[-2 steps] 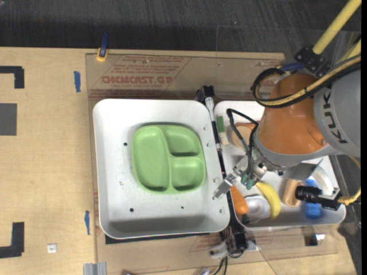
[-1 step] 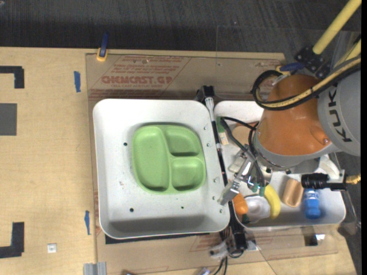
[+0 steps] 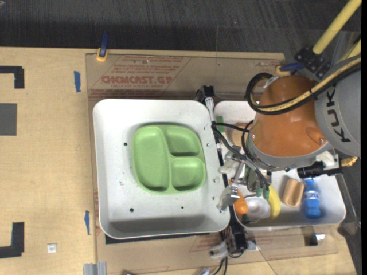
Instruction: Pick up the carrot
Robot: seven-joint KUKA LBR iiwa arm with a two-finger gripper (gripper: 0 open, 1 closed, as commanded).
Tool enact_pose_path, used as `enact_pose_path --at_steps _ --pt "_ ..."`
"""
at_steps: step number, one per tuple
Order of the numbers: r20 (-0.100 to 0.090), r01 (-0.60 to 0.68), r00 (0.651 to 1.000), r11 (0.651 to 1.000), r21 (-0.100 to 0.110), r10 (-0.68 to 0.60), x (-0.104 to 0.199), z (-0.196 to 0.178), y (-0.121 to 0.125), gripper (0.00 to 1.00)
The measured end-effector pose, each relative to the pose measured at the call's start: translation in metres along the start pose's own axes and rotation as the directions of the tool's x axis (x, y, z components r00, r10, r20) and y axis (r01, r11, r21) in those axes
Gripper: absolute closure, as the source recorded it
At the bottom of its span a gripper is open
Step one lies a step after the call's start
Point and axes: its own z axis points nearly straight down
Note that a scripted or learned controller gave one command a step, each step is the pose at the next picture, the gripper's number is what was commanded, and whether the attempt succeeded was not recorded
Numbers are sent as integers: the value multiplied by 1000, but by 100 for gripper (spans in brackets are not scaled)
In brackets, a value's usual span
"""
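From above, my gripper (image 3: pixel 238 192) hangs low in the right bin (image 3: pixel 332 215), near its left wall; whether my fingers are spread or pinched I cannot tell. The carrot (image 3: pixel 241 206) lies just below them, lower centre-right of frame, beside a yellow banana (image 3: pixel 274 203). The green divided plate (image 3: pixel 168 157) sits in the left bin (image 3: pixel 114 153).

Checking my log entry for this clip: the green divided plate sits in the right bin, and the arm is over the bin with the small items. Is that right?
One slip: the green divided plate sits in the left bin, not the right one. The camera view shows it. The arm is indeed over the right bin, where the small items lie.
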Motion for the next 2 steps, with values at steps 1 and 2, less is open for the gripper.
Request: enact_pose_path --at_steps 1,2 --pt "3 21 1000 1000 1 -21 -15 -2 -53 0" --pt "2 275 961 961 0 -275 -12 0 -43 0"
